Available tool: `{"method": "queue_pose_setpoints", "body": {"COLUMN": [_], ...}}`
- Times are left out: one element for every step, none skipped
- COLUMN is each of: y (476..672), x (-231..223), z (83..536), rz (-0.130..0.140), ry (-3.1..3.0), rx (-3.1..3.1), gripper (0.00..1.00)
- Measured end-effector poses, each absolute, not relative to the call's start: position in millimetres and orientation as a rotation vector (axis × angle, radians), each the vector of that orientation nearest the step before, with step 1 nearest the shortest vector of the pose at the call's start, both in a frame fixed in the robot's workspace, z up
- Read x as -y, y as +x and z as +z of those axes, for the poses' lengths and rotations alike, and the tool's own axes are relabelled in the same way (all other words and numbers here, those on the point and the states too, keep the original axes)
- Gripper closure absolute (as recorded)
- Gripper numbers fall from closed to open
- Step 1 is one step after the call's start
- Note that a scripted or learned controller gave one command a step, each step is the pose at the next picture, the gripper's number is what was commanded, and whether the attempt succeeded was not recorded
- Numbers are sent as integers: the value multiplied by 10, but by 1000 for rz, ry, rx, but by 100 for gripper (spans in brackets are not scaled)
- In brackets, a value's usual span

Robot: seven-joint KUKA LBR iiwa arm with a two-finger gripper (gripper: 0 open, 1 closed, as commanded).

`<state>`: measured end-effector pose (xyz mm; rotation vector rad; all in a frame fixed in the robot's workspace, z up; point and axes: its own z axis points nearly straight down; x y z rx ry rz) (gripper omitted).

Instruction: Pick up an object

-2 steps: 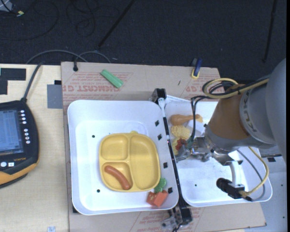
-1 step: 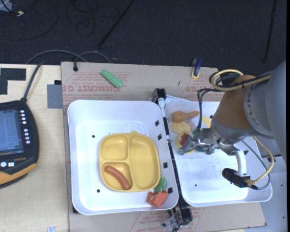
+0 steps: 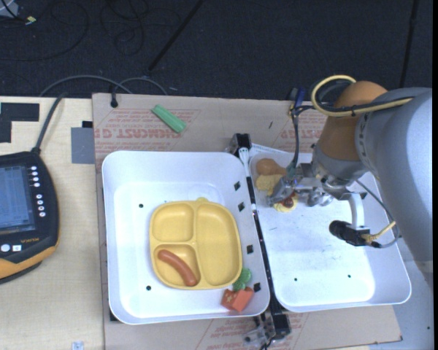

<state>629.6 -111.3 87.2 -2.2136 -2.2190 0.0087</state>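
orange-and-green toy [image 3: 237,296] at left bin's [image 3: 124,188] near edge, beside yellow divided plate [image 3: 196,243] holding a sausage [image 3: 177,266]. claw [image 3: 292,194] low in right bin's [image 3: 336,283] far left corner, touching small yellow and tan objects [image 3: 266,175]; grip state cannot be told.

Both white bins [image 3: 131,188] look like smooth glossy plastic, the yellow tray [image 3: 204,246] is matt plastic, and the board underneath [image 3: 204,119] is plain rough cardboard.
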Motion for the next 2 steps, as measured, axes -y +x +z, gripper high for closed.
{"method": "queue_pose_setpoints", "body": {"y": [5249,5297], "x": [561,584], "z": [1905,1967], "rz": [5,5], "ry": [-2213,-2215], "rx": [2217,2219], "gripper": [0,100]}}
